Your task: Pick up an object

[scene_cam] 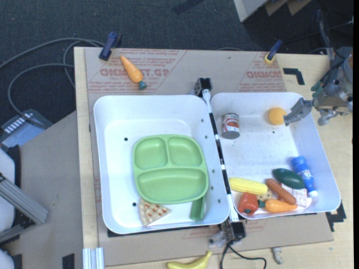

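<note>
One camera sits high up, looking down at a slant on the tabletop (168,66) and both bins (112,150).

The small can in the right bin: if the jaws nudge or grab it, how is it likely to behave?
The can looks stiff and cylindrical, so it should hold its shape when squeezed. It seems to stand upright, alone on the right bin's bare floor, so a sideways push would probably tip it and let it roll.

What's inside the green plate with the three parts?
The green plate has nothing in its three sections. A waffle piece lies just outside its lower rim. What lies under the plate is covered.
</note>
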### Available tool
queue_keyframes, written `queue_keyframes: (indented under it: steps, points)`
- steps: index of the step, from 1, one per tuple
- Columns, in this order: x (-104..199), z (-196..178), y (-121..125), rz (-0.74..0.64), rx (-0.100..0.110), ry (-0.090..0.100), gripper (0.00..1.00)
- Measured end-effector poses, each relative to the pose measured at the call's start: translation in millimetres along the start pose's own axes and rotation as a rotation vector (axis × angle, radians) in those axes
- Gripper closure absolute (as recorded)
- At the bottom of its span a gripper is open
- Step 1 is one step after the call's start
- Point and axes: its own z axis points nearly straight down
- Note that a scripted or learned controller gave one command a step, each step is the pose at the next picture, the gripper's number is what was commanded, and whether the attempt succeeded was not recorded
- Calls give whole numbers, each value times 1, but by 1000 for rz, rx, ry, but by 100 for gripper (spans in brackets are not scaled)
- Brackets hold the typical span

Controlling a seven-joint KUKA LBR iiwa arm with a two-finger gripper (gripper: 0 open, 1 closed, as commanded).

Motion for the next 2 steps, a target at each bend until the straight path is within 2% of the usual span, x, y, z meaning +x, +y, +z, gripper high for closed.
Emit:
queue_keyframes:
  steps: [1, 2]
  points:
    - [-52, 64, 43, 1, 0, -1, 0]
    - [-48, 135, 112, -1, 0, 0, 0]
